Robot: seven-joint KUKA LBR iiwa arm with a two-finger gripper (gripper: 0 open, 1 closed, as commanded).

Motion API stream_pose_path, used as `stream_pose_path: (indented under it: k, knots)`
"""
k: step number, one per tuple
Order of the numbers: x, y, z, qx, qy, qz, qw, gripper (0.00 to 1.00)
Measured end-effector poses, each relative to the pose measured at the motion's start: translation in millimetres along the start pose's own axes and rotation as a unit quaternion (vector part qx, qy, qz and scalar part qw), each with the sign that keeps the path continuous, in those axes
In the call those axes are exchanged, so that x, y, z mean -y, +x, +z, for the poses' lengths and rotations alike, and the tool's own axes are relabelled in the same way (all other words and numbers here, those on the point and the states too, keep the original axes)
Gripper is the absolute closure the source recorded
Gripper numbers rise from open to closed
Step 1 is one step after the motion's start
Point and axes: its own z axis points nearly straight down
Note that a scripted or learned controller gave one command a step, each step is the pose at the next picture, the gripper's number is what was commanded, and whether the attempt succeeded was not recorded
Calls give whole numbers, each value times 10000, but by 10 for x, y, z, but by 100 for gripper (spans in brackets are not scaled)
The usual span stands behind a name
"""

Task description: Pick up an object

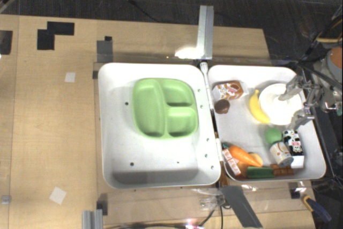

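- While the arm reaches in from the right edge of the camera view, its gripper [298,102] hangs over the right-hand part of the right bin [320,161], with two thin metal fingers [290,91] spread apart and nothing between them.
- One finger lies over the white plate [276,104] in the upper part of that bin; the other sits lower, just above the black-and-white carton [293,143].
- A banana [257,108] lies against the left rim of the plate, curving downward.
- Up and to the left of the banana rests a brown-and-white packet [229,89], and just below it a small dark round thing [222,106] sits near the bin's left wall.
- A green round object [273,134] lies below the plate, and a small tin [280,153] lies on its side just under it, beside the carton.
- Along the bin's lower edge lies an orange carrot [245,156], with a red-and-white packet [230,161] at its left, a dark green piece [259,171] below it and a brown piece [282,170] further right.
- Over in the left bin [115,115], a light green divided tray [164,107] with three compartments rests a little above the middle.
- Both bins sit side by side on the wooden tabletop [48,131], meeting at a metal rail [206,35] that rises at the top.
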Motion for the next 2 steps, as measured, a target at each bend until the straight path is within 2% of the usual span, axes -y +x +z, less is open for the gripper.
stream_pose_path:
  k: [1, 2]
  knots:
    - [162, -283, 1136, 149, 62, -766, 9969, 0]
    - [132, -201, 1186, 214, 109, -645, 9976, 0]
